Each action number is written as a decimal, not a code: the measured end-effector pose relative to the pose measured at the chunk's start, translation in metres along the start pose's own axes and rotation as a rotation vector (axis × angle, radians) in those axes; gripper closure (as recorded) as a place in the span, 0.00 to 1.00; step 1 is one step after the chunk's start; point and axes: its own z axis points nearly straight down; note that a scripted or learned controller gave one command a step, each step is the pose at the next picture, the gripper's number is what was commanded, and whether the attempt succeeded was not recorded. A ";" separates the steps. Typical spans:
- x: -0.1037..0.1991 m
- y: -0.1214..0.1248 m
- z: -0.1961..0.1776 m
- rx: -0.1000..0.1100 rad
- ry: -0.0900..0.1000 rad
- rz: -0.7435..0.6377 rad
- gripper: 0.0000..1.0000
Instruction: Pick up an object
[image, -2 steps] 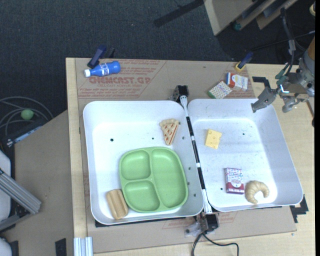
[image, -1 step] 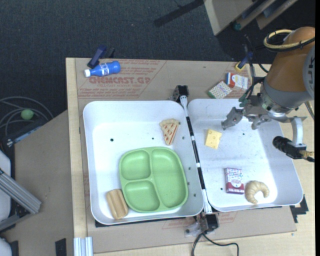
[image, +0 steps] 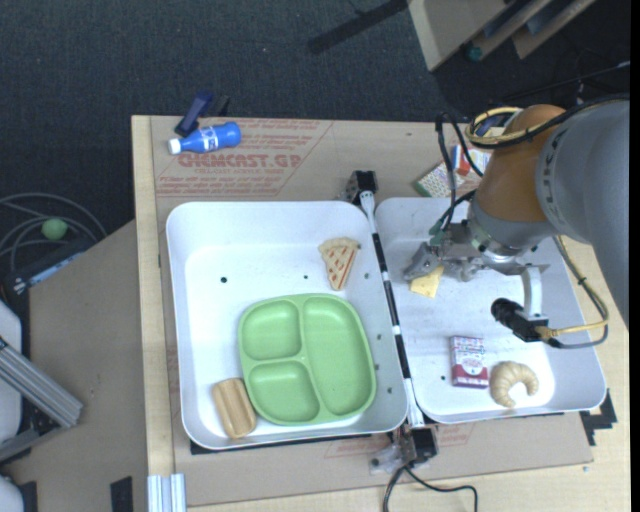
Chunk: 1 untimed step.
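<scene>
My gripper (image: 432, 264) hangs over the upper left of the right bin (image: 560, 400), at the end of the grey arm with its orange band. Directly below and touching its tip in the view lies a small yellow cheese wedge (image: 427, 287). Farther toward the front of the same bin are a red card box (image: 468, 361) and a croissant (image: 513, 382), side by side and apart from the gripper. Nothing shows as lifted.
The left bin (image: 190, 300) holds a green divided plate (image: 305, 357), a waffle-like wedge (image: 339, 262) near the divider and a tan wafer (image: 233, 407) at the front. A blue-capped bottle (image: 205, 137) lies on the cardboard behind. A black cable (image: 520, 318) hangs off the wrist.
</scene>
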 end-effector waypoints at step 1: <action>-0.013 0.040 -0.001 -0.002 -0.001 0.000 0.00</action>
